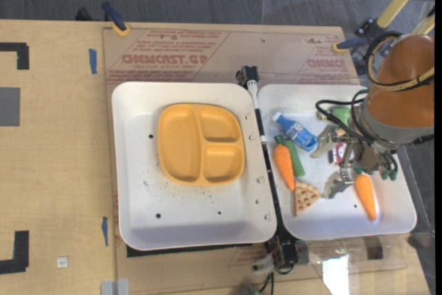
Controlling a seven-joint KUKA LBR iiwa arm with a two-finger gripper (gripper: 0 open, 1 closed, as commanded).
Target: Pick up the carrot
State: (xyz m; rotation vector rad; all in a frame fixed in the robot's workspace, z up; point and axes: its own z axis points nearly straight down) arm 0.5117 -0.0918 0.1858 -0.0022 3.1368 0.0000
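Two shallow white bins sit side by side on a brown cardboard sheet (pixel 207 52) printed with red lettering. The left bin (pixel 131 211) holds a yellow-orange divided plate (pixel 201 144) with three compartments, lying flat near the bin's middle. The right bin (pixel 394 221) holds the loose items. There are two carrots. One carrot (pixel 284 166) lies near the bin's left wall, its thick end toward the top of the view and its tip pointing down, with a green item (pixel 297 161) just beside it on the right. A blue and white bottle (pixel 294 131) lies tilted just above them. A pizza slice (pixel 304 198) lies below the first carrot's tip, close to it. The second carrot (pixel 365 195) lies toward the right of the bin, thick end up, tip pointing down and slightly right. The arm (pixel 404 86), grey with an orange band, enters from the right and hangs over the right bin. The gripper (pixel 349 169) is low over the bin floor between the two carrots, with the second carrot just beside its right side. Its metal parts overlap in a cluttered tangle, so whether it is wide or narrow cannot be told, and no item is seen held in it. A bright green item (pixel 342 112) shows partly behind the wrist.
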